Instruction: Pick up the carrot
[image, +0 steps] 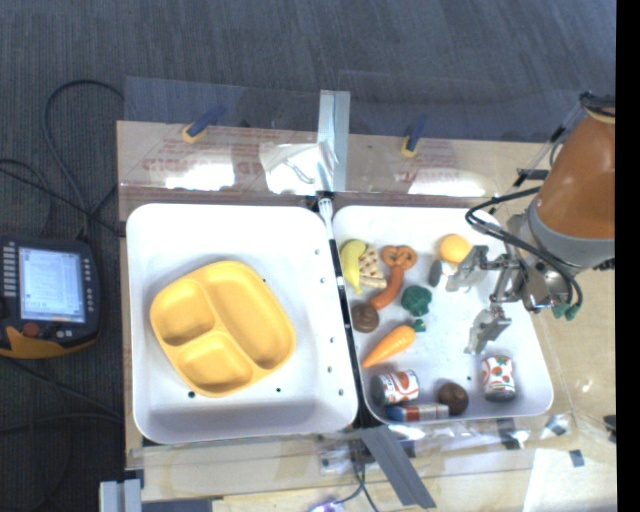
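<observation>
The orange carrot (388, 344) with its green top lies tilted in the right bin (530, 400), near the bin's left-middle. My gripper (467, 302) hovers over the right part of that bin, to the right of the carrot and apart from it. Its two fingers stand spread, one finger (449, 273) near the yellow fruit and the other lower down, so the gripper is open with nothing between them.
Around the carrot lie a banana (351, 263), a pretzel (399, 257), broccoli (416, 298), a brown piece (365, 317), a yellow fruit (454, 247), two cans (399, 385) (497, 375) and a brown ball (452, 396). The left bin (150, 400) holds a yellow divided tray (222, 325).
</observation>
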